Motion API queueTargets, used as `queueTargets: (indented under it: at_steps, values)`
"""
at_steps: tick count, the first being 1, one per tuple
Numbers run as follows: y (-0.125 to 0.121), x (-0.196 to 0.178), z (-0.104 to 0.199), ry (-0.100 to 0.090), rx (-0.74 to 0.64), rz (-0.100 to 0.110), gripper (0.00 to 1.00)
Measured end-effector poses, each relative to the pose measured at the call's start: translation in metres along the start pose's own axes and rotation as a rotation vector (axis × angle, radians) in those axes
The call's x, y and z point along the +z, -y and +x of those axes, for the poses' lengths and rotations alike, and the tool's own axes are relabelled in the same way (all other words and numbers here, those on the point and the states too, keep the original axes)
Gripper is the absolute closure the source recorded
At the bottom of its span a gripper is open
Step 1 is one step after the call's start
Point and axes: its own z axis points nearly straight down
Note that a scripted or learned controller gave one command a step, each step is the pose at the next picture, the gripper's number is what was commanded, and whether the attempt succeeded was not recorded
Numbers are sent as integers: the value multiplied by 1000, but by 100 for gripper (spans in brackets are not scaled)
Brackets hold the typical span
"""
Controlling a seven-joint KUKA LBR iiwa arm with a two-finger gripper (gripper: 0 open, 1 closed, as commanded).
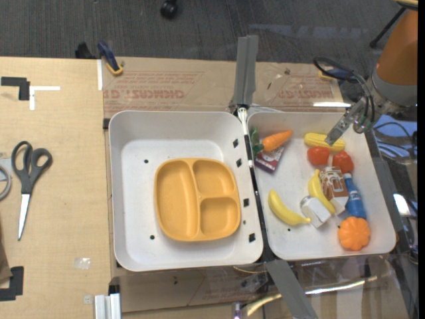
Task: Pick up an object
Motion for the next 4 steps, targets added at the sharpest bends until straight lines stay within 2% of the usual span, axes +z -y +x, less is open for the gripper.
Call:
queueTargets:
  at_steps: [1,2,3,4]
  values:
    - [20,71,99,-2,-11,-1,100]
    - [-73,-33,98,1,21,-1,100]
    - [-132,10,171,-2,399,3,100]
    - [-127,-100,116,1,554,2,100]
